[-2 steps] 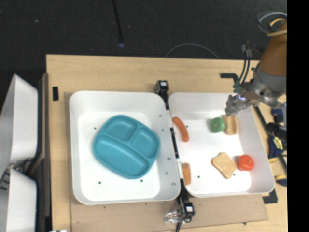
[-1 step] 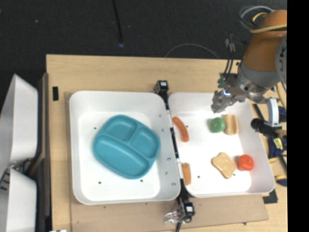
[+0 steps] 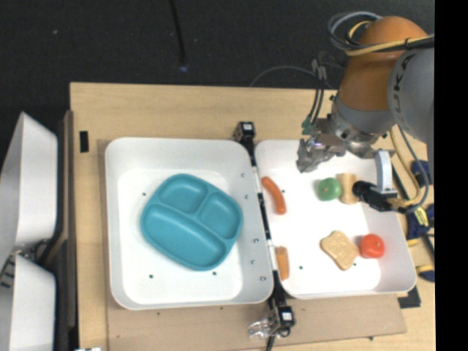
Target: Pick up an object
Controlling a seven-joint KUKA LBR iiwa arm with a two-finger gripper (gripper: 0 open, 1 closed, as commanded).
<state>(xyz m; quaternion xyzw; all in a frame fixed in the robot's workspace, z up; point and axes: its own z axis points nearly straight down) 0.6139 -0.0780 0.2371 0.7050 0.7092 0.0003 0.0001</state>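
Camera view: my gripper [image 3: 313,157] hangs upper right, over the right bin [image 3: 303,280].
My fingers: cannot tell whether apart.
Nearest: green object [image 3: 329,189].

I see the tan wooden counter [image 3: 168,108] carrying two shallow white bins set edge to edge. The left bin [image 3: 121,218] sits toward nine o'clock and the right bin [image 3: 307,276] toward three o'clock. Small black clips [image 3: 244,131] join them at twelve and six o'clock of their shared seam.
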